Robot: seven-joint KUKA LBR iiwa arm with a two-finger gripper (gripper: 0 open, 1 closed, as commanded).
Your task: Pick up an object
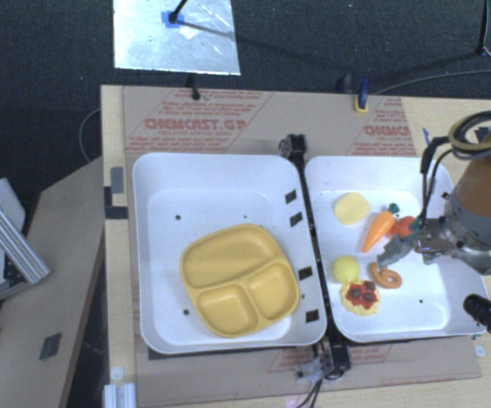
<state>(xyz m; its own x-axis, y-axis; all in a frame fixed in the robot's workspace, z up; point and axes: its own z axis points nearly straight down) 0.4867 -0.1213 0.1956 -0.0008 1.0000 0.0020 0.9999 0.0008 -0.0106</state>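
Carrot [378, 229] is my guess for the target, since the task names no one object: it lies aslant in the right bin [415, 317], leafy end toward 2 o'clock, and the gripper [396, 251] sits just at its 5 o'clock side. Nothing is lifted yet. Every item rests on the bin floor and none is seen between the fingers. Whether those fingers are apart or together I cannot tell; they blur into grey metal low over the toys. The arm [483, 198] comes in from 3 o'clock. So I judge the task at approach or reach, with grasp and lift both left to do. Right bin contents, reading round its middle: a pale yellow disc [352, 207] at 11 o'clock, the carrot just beside it toward 4 o'clock, a small red piece [404, 224] touching or nearly touching the carrot's top, a lemon [346, 269] at 8 o'clock, an orange ring [386, 277] just below the gripper, and a tart [361, 297] with red topping at 6 o'clock, close under the lemon and ring. Left bin [169, 194]: one yellow tray [239, 280] with three compartments, all bare, lying toward 5 o'clock of that bin. The toys crowd together, so a clean single pick looks chancy.
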